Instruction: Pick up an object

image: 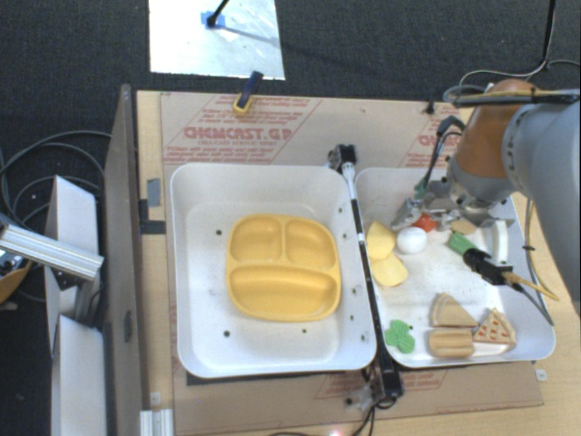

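White plastic forms both bins on the surface; we take the right bin (pixel 536 330) as our landmark. Its neighbour to the left carries a yellow divided plate (pixel 282 268). The tool (pixel 434 214) sits low in the upper half of the right bin, and we cannot tell how its grasping end stands. Just beside it, toward the bin's centre, lies a white egg (pixel 412 240), touching a pale yellow piece (pixel 380 241). We judge the egg a light, rigid toy with a smooth, rounded shell, so it may slip or roll; take it across its narrow middle. Near the bin's lower wall rest a green piece (pixel 398 336) and sandwich pieces (pixel 452 312), well apart from the tool.
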{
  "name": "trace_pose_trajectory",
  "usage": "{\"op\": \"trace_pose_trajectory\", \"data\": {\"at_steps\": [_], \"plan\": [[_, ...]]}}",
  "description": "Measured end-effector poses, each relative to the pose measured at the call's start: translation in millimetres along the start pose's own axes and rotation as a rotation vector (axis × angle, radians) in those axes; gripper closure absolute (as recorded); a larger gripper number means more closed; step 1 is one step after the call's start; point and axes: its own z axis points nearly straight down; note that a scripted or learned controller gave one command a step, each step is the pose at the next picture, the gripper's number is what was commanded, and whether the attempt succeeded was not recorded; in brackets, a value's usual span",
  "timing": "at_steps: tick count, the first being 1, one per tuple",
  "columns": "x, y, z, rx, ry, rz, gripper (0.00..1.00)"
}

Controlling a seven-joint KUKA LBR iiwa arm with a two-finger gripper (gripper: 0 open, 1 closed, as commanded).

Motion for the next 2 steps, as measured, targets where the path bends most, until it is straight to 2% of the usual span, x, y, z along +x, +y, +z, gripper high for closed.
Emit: {"op": "trace_pose_trajectory", "data": {"at_steps": [1,2], "plan": [[-26,37,-7,-0.011,-0.003,0.0,0.0],[-25,37,-18,-0.011,-0.004,-0.001,1.0]]}}
